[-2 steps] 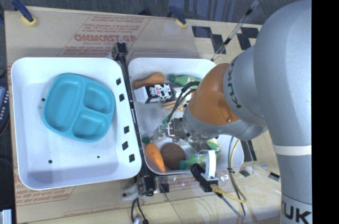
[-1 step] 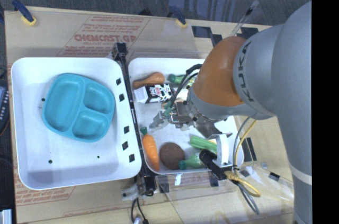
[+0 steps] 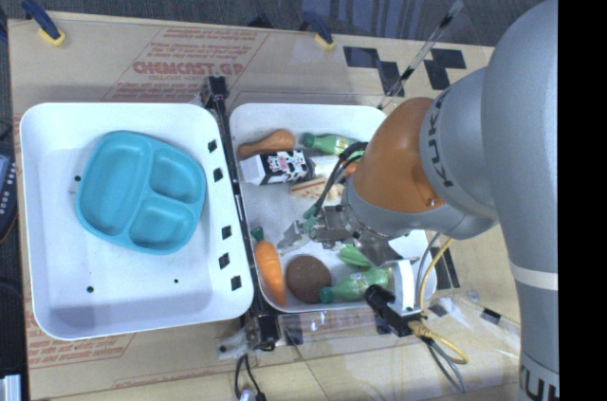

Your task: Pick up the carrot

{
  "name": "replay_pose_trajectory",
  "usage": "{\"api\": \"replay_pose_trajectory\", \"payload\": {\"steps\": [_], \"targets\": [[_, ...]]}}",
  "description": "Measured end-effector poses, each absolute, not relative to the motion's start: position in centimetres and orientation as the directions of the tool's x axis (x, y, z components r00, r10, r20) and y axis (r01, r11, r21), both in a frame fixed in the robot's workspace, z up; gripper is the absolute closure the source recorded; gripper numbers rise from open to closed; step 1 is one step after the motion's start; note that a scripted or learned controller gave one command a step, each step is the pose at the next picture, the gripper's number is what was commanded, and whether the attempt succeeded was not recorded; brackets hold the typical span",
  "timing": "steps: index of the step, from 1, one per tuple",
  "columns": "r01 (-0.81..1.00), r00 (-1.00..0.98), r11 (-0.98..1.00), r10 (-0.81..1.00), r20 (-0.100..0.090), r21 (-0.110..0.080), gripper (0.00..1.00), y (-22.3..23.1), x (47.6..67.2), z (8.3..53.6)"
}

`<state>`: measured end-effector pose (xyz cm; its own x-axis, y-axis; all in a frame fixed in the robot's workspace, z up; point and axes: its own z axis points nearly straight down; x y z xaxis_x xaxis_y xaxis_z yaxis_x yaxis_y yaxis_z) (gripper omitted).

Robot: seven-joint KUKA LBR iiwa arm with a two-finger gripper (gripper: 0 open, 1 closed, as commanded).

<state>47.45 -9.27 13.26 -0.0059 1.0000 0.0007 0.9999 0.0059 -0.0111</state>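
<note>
At the near edge of the right bin (image 3: pixel 248 119) we see the carrot (image 3: pixel 269 267) lying on the floor against the bin's left wall, a brown ball (image 3: pixel 307 278) just beside it on the right and a green bottle (image 3: pixel 358 285) lying beyond that ball. The claw (image 3: pixel 315 233) hangs just above and to the right of the carrot, nothing between its fingers; whether they stand open or closed we cannot tell under the arm's orange band (image 3: pixel 403 167). We judge the crowding the main hazard: a descent here could land on the ball instead, or wedge a finger against the wall and push the carrot away rather than close round it. Farther back lie a small black-and-white carton (image 3: pixel 283 166), a brown drumstick-shaped toy (image 3: pixel 266 143) and a second green bottle (image 3: pixel 329 143), near enough that the arm could brush them. In the left bin (image 3: pixel 38 200) sits a blue divided plate (image 3: pixel 140 191), well apart.
</note>
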Motion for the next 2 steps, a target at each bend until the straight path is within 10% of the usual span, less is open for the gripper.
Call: {"api": "replay_pose_trajectory", "payload": {"steps": [1, 2], "targets": [[0.989, 0.148, -0.148, 0.989, -0.008, 0.003, 0.0, -9.8, 47.8, 9.5], [0.991, 0.135, -0.135, 0.991, 0.006, 0.0, 0.0, -3.4, 47.8, 19.5]]}}
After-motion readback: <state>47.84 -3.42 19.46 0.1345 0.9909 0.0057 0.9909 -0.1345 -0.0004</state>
